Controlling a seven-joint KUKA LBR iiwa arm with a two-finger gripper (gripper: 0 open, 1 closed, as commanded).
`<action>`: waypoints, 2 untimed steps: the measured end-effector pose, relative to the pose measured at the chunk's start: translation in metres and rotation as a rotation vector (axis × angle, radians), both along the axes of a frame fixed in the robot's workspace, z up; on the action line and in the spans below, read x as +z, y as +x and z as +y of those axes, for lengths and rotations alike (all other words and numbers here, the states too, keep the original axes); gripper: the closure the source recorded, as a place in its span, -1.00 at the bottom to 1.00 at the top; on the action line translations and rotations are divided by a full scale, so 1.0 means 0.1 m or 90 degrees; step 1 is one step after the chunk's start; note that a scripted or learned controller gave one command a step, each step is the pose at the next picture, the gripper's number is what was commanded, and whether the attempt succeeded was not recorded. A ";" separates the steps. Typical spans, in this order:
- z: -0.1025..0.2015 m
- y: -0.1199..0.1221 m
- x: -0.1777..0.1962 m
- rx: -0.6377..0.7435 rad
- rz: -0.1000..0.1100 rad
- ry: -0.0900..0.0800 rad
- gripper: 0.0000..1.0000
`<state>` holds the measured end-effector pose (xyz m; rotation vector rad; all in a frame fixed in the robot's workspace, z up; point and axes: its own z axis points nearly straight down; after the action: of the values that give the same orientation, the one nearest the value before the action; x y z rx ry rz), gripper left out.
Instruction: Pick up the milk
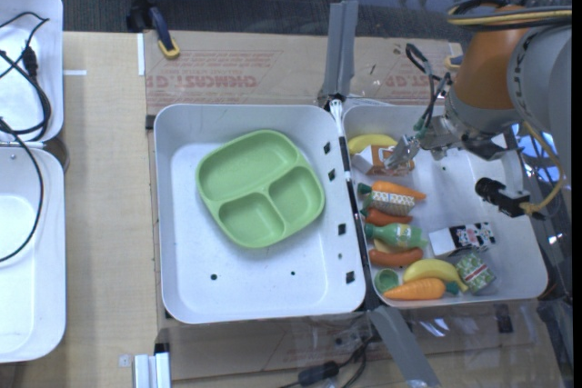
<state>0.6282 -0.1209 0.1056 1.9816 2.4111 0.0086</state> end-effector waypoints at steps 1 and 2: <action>-0.35 -0.07 0.00 -0.112 -0.006 0.010 -1.00; 0.08 0.08 0.00 0.008 -0.005 -0.001 -1.00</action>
<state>0.6359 -0.1128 0.1060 1.9624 2.4170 0.0143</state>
